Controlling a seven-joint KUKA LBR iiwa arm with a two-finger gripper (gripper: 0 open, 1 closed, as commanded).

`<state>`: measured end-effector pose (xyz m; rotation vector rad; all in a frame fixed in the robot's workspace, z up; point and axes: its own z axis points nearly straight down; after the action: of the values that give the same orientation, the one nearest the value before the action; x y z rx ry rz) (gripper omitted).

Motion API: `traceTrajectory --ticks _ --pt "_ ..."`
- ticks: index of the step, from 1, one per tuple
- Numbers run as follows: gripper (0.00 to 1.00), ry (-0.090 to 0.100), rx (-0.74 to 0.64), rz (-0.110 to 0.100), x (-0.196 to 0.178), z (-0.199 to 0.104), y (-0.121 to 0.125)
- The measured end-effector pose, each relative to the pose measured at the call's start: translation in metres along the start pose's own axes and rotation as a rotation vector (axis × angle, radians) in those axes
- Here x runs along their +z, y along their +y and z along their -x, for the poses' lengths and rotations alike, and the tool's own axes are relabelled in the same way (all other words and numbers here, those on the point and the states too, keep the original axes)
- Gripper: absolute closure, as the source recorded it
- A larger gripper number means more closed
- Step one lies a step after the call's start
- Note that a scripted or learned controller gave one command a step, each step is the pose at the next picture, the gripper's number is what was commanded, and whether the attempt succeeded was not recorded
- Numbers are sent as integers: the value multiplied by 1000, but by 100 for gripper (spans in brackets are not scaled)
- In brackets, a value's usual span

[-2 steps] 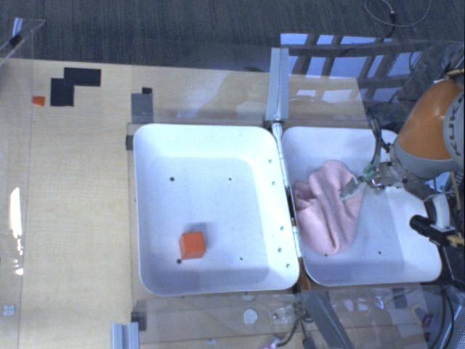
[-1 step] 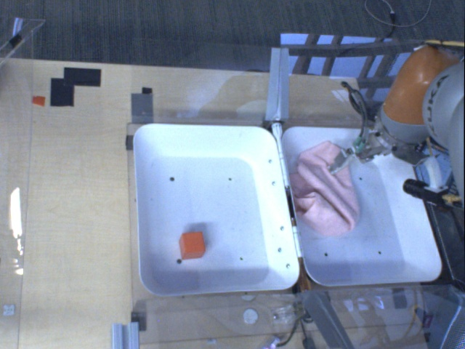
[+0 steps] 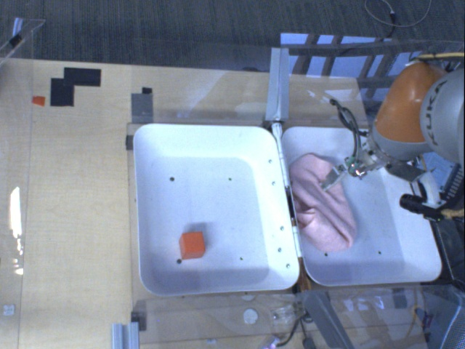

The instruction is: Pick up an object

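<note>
The pale wooden desk (image 3: 73, 217) is being occupied by two shallow white plastic bins set side by side, touching along their inner rims. The left white bin (image 3: 211, 151) is holding a small orange cube (image 3: 192, 245) near its lower left corner, well apart from everything else. The right white bin (image 3: 407, 246) is being entered by the grey arm with the orange band (image 3: 407, 107), which is reaching in from the right. A crumpled soft pink cloth (image 3: 320, 202) is lying along the left side of that bin, just beside the shared rim. The small two-finger gripper (image 3: 341, 174) is being held at the upper right edge of the cloth, seemingly touching it. Whether the fingers are spread or pressed together cannot be told, since they are too small and dark against the fabric. The task is being judged as unfinished: the cloth is resting flat on the bin floor, nothing is being lifted, and a closing and a raise are being left to do.
</note>
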<state>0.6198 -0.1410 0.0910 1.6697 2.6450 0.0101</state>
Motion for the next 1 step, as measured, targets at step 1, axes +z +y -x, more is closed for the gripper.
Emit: traceTrajectory --ticks 1 --pt "0 -1 -56 2 -1 -46 -21"
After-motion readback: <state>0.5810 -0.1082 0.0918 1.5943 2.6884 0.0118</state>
